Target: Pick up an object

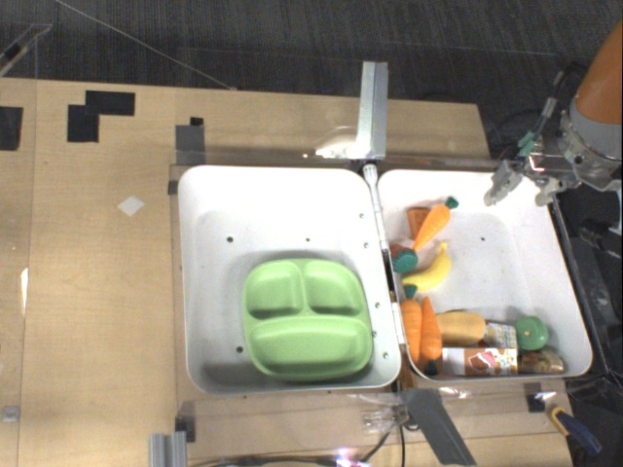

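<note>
Left bin point(204, 261) white, holds light green divided tray point(307, 317). Right bin point(569, 300) white: orange carrot, green top point(433, 224); yellow banana point(433, 270); second orange carrot point(421, 331); tan bread roll point(462, 327); green round item point(531, 333). Bench point(88, 290) pale wood, black patches far left.

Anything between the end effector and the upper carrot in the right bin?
Nothing visible. The end effector hangs over the right bin's far corner; bare bin floor lies between it and the carrot.
</note>
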### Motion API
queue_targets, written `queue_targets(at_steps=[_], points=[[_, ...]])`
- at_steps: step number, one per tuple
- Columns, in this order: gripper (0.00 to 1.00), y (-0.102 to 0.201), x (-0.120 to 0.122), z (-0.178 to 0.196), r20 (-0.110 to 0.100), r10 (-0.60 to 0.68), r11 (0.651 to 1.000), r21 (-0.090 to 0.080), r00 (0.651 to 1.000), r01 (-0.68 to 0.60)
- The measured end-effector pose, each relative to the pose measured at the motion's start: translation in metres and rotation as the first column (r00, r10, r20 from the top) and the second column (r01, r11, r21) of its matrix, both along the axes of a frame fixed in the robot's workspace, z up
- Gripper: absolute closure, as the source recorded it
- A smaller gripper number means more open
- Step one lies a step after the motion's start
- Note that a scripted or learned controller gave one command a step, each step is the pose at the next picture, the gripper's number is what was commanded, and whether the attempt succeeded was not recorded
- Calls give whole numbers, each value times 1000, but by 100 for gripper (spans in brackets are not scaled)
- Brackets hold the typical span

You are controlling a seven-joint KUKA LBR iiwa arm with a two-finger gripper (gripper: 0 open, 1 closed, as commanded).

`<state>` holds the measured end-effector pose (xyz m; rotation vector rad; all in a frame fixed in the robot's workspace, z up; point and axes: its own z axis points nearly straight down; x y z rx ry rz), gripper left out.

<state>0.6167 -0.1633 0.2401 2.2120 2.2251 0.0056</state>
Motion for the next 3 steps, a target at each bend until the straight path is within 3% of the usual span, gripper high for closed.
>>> queue_targets(at_steps=[1, 2, 3], points=[[0, 26, 46, -71, 0, 94, 996, -1, 996, -94], [0, 51, 56, -133, 13, 146, 989, -5, 989, -146], [0, 44, 49, -136, 36, 188, 982, -7, 981, -188]])
